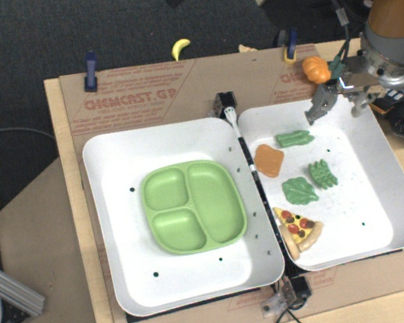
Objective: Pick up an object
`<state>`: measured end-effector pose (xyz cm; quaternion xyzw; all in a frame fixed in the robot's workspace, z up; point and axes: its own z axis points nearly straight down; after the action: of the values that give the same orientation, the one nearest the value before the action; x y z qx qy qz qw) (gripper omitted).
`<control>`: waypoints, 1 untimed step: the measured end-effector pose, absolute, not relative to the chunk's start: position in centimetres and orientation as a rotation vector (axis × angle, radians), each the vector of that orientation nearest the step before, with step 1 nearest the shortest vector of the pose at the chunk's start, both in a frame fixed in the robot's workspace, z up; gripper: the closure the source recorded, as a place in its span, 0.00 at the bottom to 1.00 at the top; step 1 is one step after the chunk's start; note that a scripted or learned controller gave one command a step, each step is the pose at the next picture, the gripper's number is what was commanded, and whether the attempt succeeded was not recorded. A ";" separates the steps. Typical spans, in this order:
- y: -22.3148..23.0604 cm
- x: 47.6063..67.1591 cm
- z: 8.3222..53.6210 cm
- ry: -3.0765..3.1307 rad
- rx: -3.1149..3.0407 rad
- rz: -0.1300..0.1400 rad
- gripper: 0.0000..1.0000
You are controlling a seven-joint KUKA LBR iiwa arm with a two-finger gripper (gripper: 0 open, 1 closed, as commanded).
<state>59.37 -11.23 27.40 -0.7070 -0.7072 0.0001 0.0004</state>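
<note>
Across the bench (81,215) sit two white bins, and I note them largest first. Left bin (129,276) holds a green divided plate (194,206), well apart from my work. Right bin (379,188) holds the candidates: an orange-brown flat piece (268,160) near the divider, a long green piece (293,138) above it, two leafy green pieces (298,190) (323,173) just beside each other, and a pizza slice (300,230) at the near left corner. An orange ball (315,69) lies outside on the board, beside my wrist.

My arm enters from the right, wrist angled down and leftward over the bin's far edge. My gripper (320,106) hangs above the far left part of the right bin, near the long green piece but apart from it. Nothing is between my fingers; whether they are spread or closed I cannot tell at this angle.

Risks, as I judge them: the pieces lie flat and thin, so a descent off-centre could close on nothing or skid a piece aside. The leafy pair sit close enough that I might catch both. A drop too near the rim could strike the bin wall.
</note>
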 end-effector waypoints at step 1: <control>-8.2 62.6 47.1 -2.241 -2.229 -0.023 0.00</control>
<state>62.64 -8.15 47.09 -0.7052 -0.7089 -0.0071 -0.0095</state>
